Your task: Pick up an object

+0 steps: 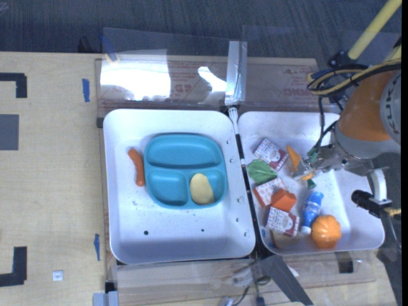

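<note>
Closest to the lens, along the 6 o'clock edge, runs the near rim of the left bin (182, 255), the larger-looking of the two white bins. Inside it sits a blue divided tray (185, 153), with a pale yellow lemon-like piece (202, 189) in its compartment toward 5 o'clock. An orange carrot-shaped toy (137, 166) lies on the bin floor just beside the tray at 9 o'clock. The right bin (360, 225) holds a cluster of smaller things: an orange pumpkin-like ball (326, 231) at 5 o'clock, touching a blue-and-white bottle (312, 208); three red-and-white cartons — one (268, 152) at 11 o'clock, one (266, 189) near the middle, one (281, 222) at 6 o'clock — an orange block (284, 201) between the lower two, a green leaf-like piece (261, 171), and a thin orange stick (293, 157) at 12 o'clock. The grey arm (370, 123) with its orange band enters from 3 o'clock, and the gripper (311, 164) hangs low over the right bin, just beside the orange stick and above the bottle; whether anything is pinched there I cannot tell.
</note>
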